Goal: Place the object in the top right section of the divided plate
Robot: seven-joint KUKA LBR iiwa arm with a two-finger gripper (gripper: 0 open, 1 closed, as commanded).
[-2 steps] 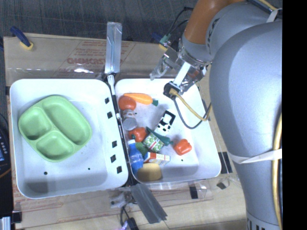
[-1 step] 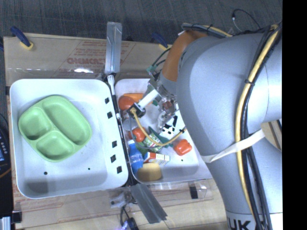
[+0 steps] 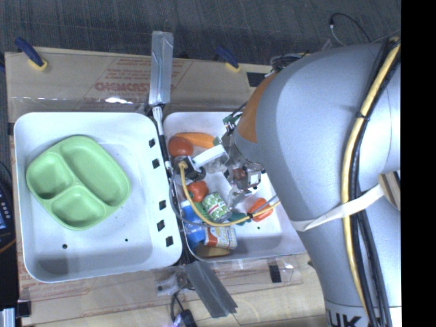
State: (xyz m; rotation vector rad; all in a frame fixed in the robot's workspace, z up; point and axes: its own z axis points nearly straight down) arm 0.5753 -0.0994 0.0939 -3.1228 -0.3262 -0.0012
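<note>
The divided plate (image 3: 76,180), light green with three sections, lies in the left bin (image 3: 41,254), tilted, all its sections bare. The right bin (image 3: 269,234) adjoins the left bin along a shared divider and holds the clutter of objects: an orange-and-red item (image 3: 191,142) at its far edge; a small red piece (image 3: 197,191) near the divider; a green patterned object (image 3: 216,206) just beside that; a labelled can (image 3: 219,238) at the near edge; a red-orange piece (image 3: 259,210) right of the green object; a yellow cable (image 3: 188,197) loops among them. The gripper (image 3: 240,177) sits low over the right bin, among these objects; its spread cannot be told; no object is visibly pinched.
</note>
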